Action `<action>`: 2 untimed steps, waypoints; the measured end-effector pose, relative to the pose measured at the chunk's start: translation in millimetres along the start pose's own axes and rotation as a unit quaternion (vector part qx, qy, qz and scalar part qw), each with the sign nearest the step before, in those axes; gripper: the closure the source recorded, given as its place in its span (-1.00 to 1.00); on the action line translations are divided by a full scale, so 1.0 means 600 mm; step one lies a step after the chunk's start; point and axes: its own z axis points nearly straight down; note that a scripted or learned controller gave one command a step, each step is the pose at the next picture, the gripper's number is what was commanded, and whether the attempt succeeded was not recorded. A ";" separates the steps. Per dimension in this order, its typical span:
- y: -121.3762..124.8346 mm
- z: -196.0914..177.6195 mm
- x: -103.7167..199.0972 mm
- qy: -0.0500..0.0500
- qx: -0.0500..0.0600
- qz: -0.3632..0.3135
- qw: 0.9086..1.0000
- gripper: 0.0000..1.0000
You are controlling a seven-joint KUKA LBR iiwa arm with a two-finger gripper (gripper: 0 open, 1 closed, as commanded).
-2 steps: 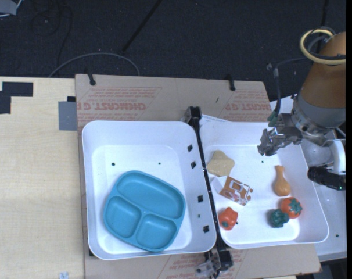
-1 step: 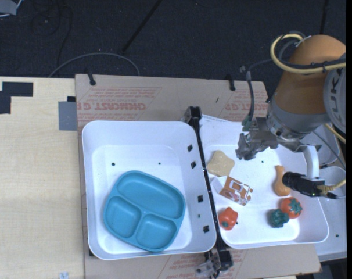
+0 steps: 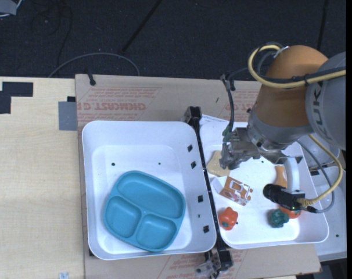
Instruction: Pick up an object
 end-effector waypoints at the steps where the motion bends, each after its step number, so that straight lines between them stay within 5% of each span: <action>1: -0.018 0.022 0.072 0.000 0.000 0.000 1.000 1.00; 2: -0.047 0.039 0.163 0.000 0.001 -0.001 1.000 1.00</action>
